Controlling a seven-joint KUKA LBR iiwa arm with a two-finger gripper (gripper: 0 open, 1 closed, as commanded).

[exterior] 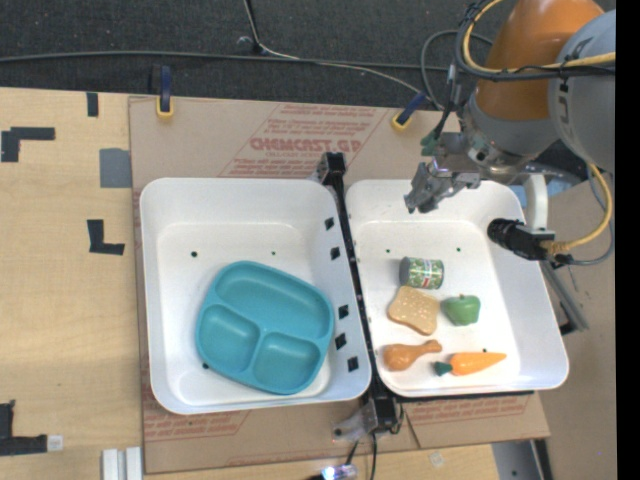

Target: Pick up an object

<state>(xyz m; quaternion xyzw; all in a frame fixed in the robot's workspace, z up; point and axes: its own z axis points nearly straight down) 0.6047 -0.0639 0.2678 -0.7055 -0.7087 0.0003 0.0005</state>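
My gripper (pixel 424 196) hangs over the far edge of the right bin (pixel 525 268), above and behind the objects, with nothing seen between its fingers. Below it a small green can (pixel 422 272) lies on its side. A slice of toast (pixel 414 310) rests just in front of the can, and a green pepper (pixel 461 310) sits to its right. Near the front wall lie a brown chicken drumstick (pixel 408 354) and an orange carrot (pixel 472 363).
The left bin (pixel 170 228) holds a teal divided plate (pixel 264 326). A black divider strip (pixel 340 268) runs between the two bins. The arm's grey body and orange band (pixel 535 28) loom over the back right, with cables around them.
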